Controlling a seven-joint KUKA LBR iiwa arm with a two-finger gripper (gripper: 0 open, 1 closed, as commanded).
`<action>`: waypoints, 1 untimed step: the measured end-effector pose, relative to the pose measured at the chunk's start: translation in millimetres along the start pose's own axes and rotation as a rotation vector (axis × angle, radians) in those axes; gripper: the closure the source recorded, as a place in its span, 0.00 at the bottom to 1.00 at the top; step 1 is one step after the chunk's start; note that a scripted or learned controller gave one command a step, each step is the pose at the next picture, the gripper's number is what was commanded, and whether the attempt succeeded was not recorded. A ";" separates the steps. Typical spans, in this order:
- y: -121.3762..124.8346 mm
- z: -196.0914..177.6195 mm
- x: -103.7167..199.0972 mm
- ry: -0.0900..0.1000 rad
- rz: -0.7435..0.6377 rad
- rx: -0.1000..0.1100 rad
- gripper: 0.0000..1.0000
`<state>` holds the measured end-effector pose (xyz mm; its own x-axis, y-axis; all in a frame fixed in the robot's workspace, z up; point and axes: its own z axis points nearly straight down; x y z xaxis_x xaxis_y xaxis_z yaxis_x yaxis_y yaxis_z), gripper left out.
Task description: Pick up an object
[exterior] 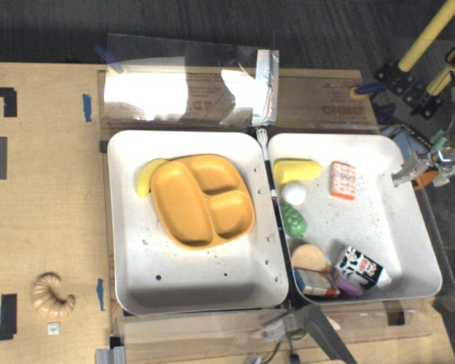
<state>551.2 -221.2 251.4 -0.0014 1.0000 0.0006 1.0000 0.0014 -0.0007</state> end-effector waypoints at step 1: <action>-16.2 60.9 23.2 0.002 0.451 0.005 0.00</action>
<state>535.0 -198.0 190.6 0.4342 0.9008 0.0007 0.9008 -0.4341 -0.0062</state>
